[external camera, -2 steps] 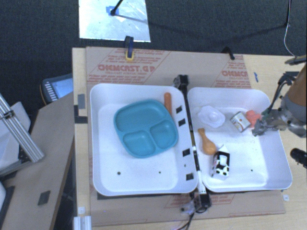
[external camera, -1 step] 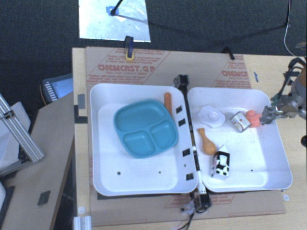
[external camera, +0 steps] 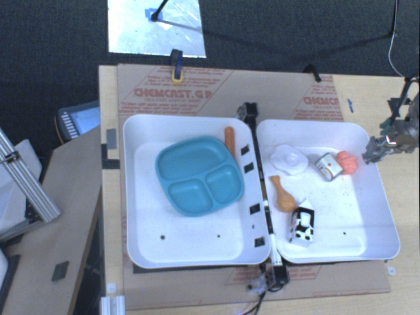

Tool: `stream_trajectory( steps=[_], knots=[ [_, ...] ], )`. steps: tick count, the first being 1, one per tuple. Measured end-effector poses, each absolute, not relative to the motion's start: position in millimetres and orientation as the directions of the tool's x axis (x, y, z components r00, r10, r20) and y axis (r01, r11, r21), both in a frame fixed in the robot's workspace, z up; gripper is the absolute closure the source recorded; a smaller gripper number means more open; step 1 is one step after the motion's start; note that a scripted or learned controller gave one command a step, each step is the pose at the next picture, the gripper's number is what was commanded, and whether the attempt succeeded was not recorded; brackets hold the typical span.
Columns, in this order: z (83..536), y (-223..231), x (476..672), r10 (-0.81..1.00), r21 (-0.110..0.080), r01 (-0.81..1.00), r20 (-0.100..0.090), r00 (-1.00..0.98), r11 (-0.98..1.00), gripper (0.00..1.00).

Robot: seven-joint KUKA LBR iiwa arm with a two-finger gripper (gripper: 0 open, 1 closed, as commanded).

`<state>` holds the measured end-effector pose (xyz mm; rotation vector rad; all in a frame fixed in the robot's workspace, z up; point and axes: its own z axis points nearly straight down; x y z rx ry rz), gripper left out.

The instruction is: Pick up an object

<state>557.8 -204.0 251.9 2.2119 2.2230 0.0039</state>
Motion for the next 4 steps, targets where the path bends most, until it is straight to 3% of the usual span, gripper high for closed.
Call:
stream_trajectory(
  steps=[4],
  knots=[
    [233.4, -10.5, 589.6, 1.000, 0.002, 1.000, 0.002, -0.010, 0.010, 1.00]
  ],
)
